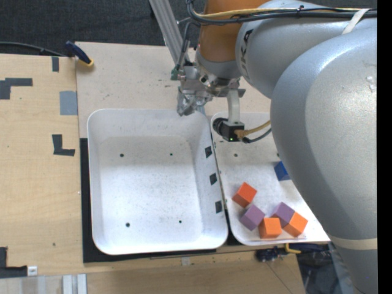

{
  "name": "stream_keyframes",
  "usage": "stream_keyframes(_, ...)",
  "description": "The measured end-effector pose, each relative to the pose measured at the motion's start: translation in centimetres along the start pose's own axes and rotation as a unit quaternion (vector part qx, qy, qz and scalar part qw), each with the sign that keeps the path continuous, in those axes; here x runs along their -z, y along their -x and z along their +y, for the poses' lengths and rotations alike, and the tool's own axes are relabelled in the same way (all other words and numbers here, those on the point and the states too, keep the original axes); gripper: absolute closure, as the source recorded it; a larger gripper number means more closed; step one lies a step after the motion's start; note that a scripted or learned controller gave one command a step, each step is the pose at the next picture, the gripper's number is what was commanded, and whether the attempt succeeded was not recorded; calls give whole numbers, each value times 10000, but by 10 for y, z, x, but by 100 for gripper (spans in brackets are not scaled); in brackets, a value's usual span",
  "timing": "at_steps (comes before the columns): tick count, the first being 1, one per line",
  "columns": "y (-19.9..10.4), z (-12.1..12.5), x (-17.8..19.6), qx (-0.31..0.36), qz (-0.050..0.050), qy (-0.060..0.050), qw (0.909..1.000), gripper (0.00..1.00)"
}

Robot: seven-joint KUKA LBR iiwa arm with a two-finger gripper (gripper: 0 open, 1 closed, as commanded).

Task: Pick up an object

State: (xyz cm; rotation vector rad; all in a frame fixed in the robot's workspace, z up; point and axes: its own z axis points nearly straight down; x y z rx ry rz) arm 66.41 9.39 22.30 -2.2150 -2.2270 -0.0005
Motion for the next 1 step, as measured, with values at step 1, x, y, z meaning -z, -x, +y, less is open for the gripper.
stream_keyframes(1, 3, -1, 1, -14, -12, -5, 10000, 0)
